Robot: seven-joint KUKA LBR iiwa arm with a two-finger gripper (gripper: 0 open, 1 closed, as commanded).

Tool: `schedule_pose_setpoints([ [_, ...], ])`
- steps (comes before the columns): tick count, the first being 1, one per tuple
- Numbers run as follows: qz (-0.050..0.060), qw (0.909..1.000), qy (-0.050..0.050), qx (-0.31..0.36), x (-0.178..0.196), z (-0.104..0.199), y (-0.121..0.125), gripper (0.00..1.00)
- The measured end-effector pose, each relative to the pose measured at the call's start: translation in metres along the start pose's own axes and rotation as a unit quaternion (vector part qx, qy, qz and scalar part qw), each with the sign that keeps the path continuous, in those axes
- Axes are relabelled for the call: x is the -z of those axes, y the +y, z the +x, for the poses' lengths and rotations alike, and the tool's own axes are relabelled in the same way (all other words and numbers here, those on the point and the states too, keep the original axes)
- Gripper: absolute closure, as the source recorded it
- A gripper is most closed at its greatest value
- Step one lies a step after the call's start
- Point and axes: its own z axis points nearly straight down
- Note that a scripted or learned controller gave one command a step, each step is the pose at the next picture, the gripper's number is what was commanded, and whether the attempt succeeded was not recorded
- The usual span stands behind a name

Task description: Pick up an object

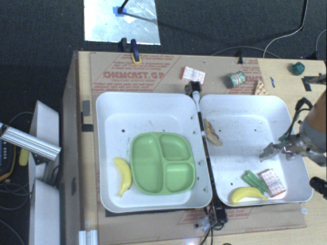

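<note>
The gripper (270, 152) hovers at three o'clock in the right bin (245, 103), finger state unclear, above the red-and-white packet (272, 181), green object (255, 181) and banana (247, 194).

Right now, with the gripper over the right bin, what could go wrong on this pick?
1. The gripper sits above the green piece, red-and-white packet and banana, which crowd together; a descent could nudge neighbours or catch two.
2. That cluster lies close to the right bin front wall, so fingers may strike the rim.
3. The packet looks flat, likely hard to pinch.
</note>
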Motion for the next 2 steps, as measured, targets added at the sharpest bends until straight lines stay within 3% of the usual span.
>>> schedule_pose_setpoints([
  [1,0.001,1.0,0.001,0.002,-0.054,0.014,0.071,0.0],
  [2,-0.002,1.0,0.0,0.002,0.037,-0.002,0.145,0.0],
])
